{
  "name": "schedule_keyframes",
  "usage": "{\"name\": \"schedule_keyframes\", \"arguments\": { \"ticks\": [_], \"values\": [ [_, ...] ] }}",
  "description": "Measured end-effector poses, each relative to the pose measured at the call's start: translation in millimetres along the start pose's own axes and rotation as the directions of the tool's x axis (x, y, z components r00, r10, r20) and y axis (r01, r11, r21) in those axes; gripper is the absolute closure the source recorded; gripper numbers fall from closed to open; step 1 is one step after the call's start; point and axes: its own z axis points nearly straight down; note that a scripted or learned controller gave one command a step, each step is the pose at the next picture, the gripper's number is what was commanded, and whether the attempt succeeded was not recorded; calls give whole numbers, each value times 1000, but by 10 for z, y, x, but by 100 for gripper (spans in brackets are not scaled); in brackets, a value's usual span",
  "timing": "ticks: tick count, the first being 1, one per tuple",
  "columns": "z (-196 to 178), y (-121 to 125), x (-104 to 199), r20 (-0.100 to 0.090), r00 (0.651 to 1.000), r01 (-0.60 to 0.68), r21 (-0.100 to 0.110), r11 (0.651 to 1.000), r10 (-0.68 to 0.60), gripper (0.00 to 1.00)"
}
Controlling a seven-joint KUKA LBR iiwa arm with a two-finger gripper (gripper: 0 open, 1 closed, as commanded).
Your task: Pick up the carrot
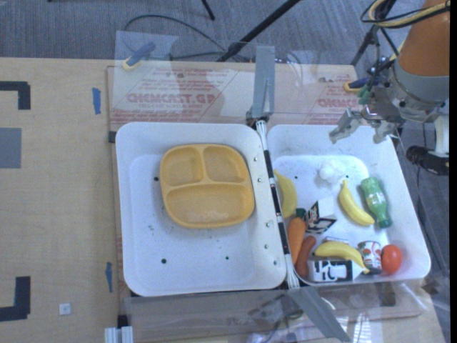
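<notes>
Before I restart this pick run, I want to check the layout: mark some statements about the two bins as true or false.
1. The yellow divided plate lies in the left bin. True.
2. The carrot lies on the plate. False: it lies in the right bin, by the divider.
3. The hand grips the carrot. False: it hangs over the right bin's far edge, apart from it.
4. A green bottle lies beside a banana. True.

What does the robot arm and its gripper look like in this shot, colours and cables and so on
The arm is a rounded body with a broad orange band over a grey section. Yellow and black cables loop beside its top. The gripper below is pale grey metal with two short fingers, and small blue-green and yellow fittings sit beside its wrist.
</notes>
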Motion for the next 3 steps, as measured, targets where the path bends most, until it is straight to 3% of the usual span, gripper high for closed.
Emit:
{"name": "schedule_keyframes", "arguments": {
  "ticks": [1,2,3],
  "values": [
    [887,-722,-194,0,990,-141,-1,990,141,0],
    [888,-1164,-265,-2,948,-319,3,948,319,0],
    [1601,-1417,135,6,872,-489,-26,872,489,0]
  ]
}}
